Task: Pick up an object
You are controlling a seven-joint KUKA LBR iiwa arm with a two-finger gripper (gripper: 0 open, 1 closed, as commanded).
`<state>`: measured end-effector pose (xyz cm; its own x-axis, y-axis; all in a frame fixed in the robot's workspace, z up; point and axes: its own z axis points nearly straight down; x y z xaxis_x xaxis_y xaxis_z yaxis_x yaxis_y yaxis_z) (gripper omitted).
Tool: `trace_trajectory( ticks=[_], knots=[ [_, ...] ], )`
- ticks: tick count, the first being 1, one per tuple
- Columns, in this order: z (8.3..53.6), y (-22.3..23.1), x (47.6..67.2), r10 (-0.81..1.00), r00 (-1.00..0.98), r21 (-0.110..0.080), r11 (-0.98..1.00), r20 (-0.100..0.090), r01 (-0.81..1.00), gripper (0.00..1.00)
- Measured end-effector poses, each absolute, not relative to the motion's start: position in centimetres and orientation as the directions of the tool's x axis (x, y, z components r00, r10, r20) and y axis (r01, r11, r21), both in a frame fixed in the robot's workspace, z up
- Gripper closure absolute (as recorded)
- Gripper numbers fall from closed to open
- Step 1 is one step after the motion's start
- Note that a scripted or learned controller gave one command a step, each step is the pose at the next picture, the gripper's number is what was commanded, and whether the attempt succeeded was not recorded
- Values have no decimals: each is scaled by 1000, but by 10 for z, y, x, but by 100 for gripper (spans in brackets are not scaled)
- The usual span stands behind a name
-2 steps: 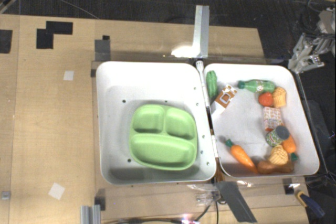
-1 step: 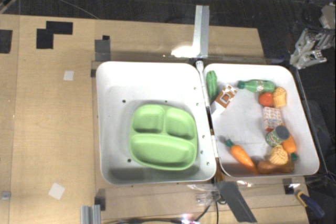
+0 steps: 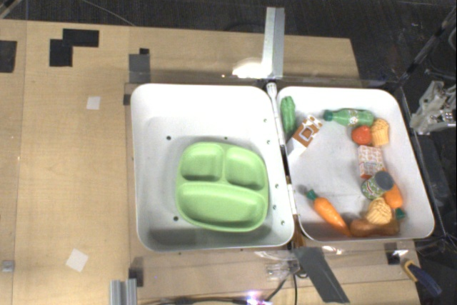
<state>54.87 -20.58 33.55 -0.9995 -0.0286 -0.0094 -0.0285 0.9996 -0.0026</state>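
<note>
Because the toy foods crowd the right bin's (image 3: 404,126) lower right wall, we judge a descent there may nudge neighbours or close on nothing; the carrot (image 3: 328,210) lies freer at lower centre. Our gripper (image 3: 437,108) hangs at the frame's right edge, touching nothing; we cannot tell its opening.

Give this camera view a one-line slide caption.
Green divided tray alone in the left bin; toy foods, including a carrot, fill the right bin.

divided tray (image 3: 222,186) in left bin (image 3: 153,118), toy foods along right bin's (image 3: 335,175) edges, carrot (image 3: 328,210) nearest front
</note>
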Motion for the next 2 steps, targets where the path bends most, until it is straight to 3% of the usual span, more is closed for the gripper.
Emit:
trace_trajectory(
  ticks=[2],
  knots=[
    [362,-204,554,-34,-999,-7,999,-31,-34,100]
  ],
)
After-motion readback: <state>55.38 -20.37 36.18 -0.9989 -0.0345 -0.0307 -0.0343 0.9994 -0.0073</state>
